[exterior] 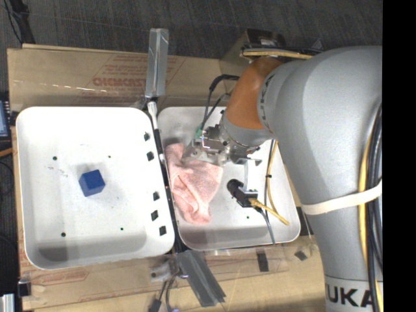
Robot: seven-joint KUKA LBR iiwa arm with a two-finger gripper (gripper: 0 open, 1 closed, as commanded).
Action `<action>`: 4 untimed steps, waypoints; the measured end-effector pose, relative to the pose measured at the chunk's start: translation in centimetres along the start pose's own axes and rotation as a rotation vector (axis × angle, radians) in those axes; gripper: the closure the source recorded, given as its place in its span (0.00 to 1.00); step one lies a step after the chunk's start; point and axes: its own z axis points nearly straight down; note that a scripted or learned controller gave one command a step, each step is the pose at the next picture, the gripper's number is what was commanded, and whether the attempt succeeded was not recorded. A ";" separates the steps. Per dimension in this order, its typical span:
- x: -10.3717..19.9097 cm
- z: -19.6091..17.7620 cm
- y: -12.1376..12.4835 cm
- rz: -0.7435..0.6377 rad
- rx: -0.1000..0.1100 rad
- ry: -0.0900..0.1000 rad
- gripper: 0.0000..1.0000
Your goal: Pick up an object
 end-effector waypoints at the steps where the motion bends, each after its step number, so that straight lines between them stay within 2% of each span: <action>1: -6.0 -0.1 -1.7 -0.166 -0.004 0.001 0.00; 2: -5.4 -0.1 -5.9 -0.375 -0.005 0.001 0.00; 3: -7.9 -0.1 -5.6 -0.537 -0.009 -0.002 0.00; 4: -7.9 -0.9 -5.5 -0.542 -0.006 0.000 1.00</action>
